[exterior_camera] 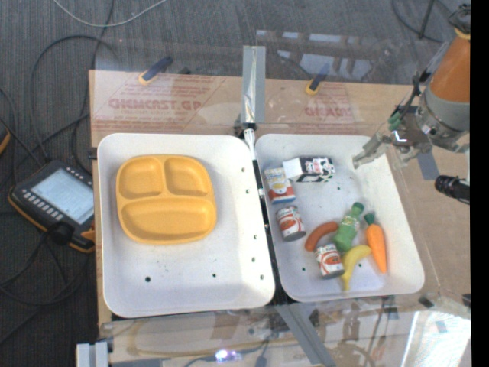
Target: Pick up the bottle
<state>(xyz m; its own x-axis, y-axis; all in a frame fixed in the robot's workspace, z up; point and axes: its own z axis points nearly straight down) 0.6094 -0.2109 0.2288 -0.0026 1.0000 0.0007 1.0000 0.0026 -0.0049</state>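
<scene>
The bottle [349, 228] is small and green with a pale label. It lies in the right bin [397, 205], wedged between a sausage and a carrot. My gripper [393, 157] hangs over the bin's far right corner, well above and behind the bottle. Its two fingers [367, 152] are spread apart with nothing between them, so it is open.
Around the bottle lie a red sausage [321, 235], an orange carrot [376, 248], a banana [353, 263] and a can [330, 260]. Two more cans [280, 184] and a cow-patterned carton [309, 168] lie farther back. The left bin [130, 281] holds a yellow divided plate [166, 198].
</scene>
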